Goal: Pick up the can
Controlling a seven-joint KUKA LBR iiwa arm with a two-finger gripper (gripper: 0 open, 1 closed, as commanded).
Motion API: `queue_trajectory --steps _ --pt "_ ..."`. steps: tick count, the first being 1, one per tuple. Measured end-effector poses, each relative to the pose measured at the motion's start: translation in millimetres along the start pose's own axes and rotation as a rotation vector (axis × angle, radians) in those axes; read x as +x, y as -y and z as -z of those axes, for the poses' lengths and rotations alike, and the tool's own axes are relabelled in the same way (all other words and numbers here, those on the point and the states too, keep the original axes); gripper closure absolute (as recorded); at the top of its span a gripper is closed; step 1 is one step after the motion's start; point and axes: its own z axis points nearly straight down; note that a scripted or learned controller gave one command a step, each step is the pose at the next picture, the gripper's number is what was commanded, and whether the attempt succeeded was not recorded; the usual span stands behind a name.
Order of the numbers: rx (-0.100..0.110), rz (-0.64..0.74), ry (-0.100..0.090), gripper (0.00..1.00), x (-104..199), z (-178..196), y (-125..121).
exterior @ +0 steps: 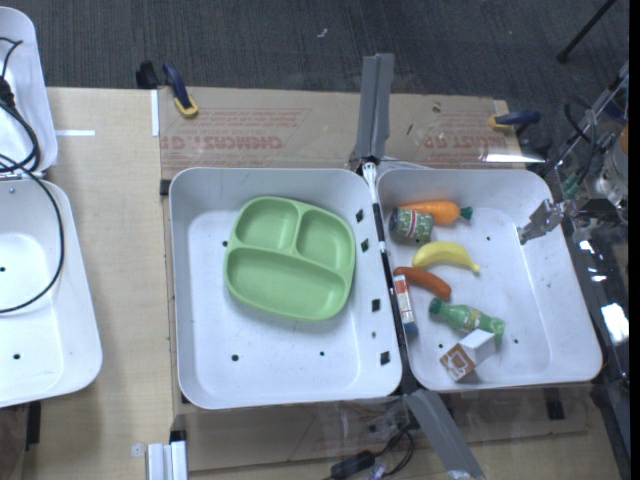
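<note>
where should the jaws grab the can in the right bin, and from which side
Grip the can across its round body at mid-length, coming straight down from above. It appears to lie on its side, the carrot is tight against its far side and the banana lies just in front, so a side approach looks crowded. Probably set the jaws so they close across its curved sides.

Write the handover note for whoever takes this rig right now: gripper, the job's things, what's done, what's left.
Gripper: at the right bin's right edge, nothing visibly between its fingers; open or shut cannot be told.
Small green-labelled can: lies on its side in the right bin's upper left, just below the orange carrot, above the yellow banana.
Green divided plate: sits in the left bin.
Done: nothing; the can is ungrasped.
Left: reach across the bin, grip the can, lift it.
</note>
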Motion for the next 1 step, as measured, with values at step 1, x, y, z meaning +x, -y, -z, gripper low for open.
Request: queue_trajectory --steps 1 --pt "-0.001 0.134 -0.001 0.00 34.3 -111.7 60.4"
